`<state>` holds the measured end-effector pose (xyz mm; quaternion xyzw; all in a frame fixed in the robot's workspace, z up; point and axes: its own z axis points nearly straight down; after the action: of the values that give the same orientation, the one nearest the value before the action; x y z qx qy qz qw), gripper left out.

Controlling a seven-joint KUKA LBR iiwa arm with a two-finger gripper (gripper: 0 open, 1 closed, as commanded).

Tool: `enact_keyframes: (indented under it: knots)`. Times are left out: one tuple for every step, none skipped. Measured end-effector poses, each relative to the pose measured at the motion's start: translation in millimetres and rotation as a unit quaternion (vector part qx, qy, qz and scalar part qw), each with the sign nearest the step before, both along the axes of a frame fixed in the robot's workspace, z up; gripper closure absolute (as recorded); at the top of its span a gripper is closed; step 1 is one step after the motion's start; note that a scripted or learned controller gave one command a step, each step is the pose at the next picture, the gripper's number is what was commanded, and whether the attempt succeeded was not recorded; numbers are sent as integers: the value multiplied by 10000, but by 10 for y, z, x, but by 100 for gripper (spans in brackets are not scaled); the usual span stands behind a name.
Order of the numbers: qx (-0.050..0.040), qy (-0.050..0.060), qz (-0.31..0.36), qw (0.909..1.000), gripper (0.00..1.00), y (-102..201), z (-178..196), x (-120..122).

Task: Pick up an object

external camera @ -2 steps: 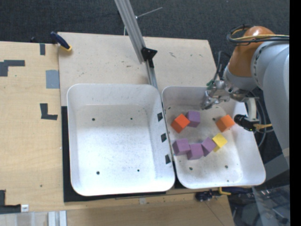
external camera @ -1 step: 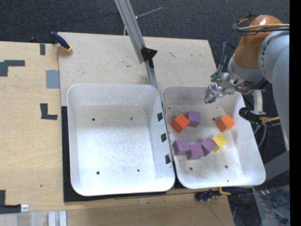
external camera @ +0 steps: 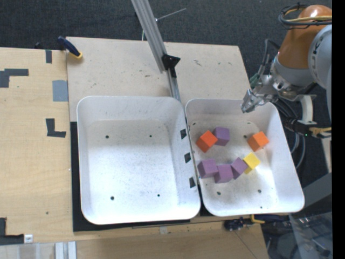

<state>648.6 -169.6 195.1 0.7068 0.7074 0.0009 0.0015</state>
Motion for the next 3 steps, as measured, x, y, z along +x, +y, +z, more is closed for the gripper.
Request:
enact_keyframes:
  knots:
    - [0,19,1,10000,100,5,596,6]
    - [10,23,27,10000,100,589,652,36]
    - [7,29,23,10000,100,1037,544,66]
